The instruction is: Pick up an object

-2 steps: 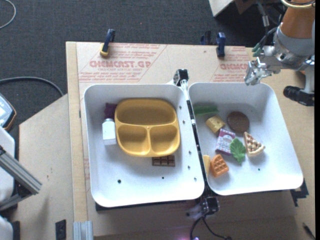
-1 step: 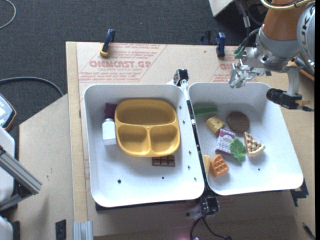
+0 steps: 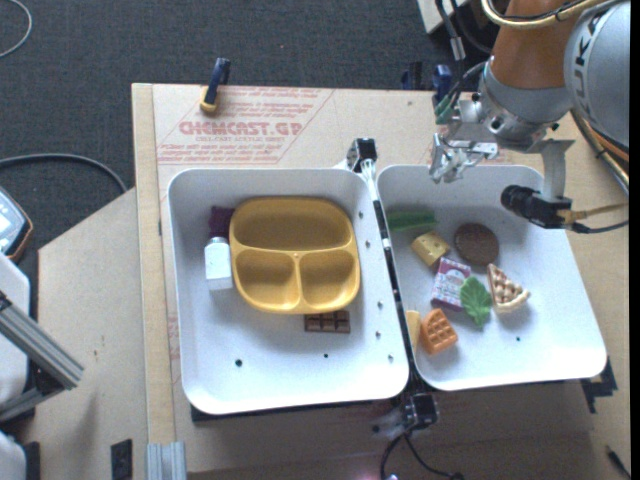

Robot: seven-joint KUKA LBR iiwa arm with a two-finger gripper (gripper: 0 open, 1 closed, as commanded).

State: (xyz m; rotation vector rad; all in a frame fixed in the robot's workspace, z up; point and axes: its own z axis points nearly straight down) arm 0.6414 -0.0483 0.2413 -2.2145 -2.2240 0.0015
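Camera view places the candidate objects in the right bin (image 3: 585, 318): a green piece (image 3: 410, 220), a yellow wedge (image 3: 430, 248), a brown disc (image 3: 476, 242), a pink packet (image 3: 451, 281), a leaf (image 3: 476, 300), a waffle slice (image 3: 507, 291) and an orange waffle (image 3: 437, 332). We locate the gripper (image 3: 446, 170) above that bin's far-left corner, clear of every item and holding nothing; we cannot tell how its fingers stand. We judge this the approach step, and the next move calls for travel over one item, then descent.
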